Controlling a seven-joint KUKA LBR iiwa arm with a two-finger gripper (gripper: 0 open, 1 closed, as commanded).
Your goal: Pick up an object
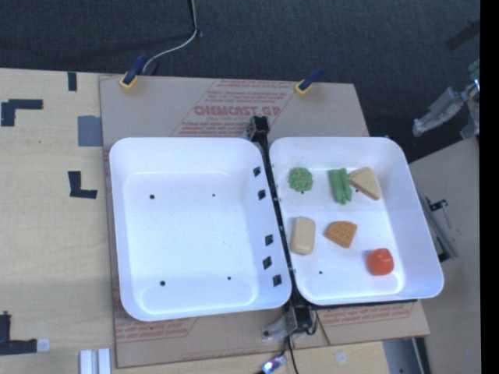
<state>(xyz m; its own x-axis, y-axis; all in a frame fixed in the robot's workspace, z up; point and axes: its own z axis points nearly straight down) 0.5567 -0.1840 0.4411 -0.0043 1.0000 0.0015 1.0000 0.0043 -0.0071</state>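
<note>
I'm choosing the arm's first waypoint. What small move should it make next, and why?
Probably swing the gripper left and inward over the right bin. It sits outside that bin's upper right corner, while all six pieces lie inside; the tan wedge is closest, beside the green stick.

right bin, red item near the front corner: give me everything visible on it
The red object is small, rounded and squat, tomato-like, probably plastic toy food; the surface looks smooth and matte, slightly darker along its lower edge. It sits on the floor of the right bin, near the corner by the bin's right wall. It lies apart from the other pieces; the nearest is the orange wedge, up and left. Nothing touches it but the bin floor.
</note>
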